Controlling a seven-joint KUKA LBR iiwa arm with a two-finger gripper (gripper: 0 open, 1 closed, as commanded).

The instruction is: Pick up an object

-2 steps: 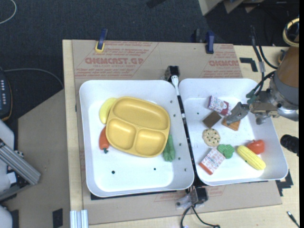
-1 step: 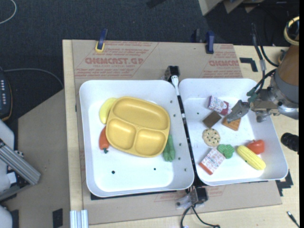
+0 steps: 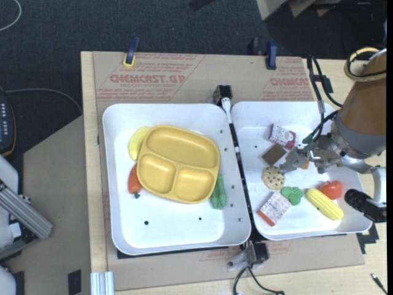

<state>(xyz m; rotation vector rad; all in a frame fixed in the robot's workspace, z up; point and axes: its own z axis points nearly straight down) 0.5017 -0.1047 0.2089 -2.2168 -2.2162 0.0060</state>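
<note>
Brown cardboard [image 3: 184, 69] underlies both bins (dark carpet [image 3: 92, 11] beyond), pincer [image 3: 299, 158] state unclear above the right bin [image 3: 252, 121].

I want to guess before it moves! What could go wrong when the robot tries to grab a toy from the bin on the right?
1. The claw hangs over a crowded spot: the brown piece, the cookie and the pink-and-white box lie close together, so it might nudge one while grabbing another.
2. The cookie looks flat, so it could slip out.
3. The corn and tomato lie touching near the bin's rim, perhaps awkward to grab.
</note>
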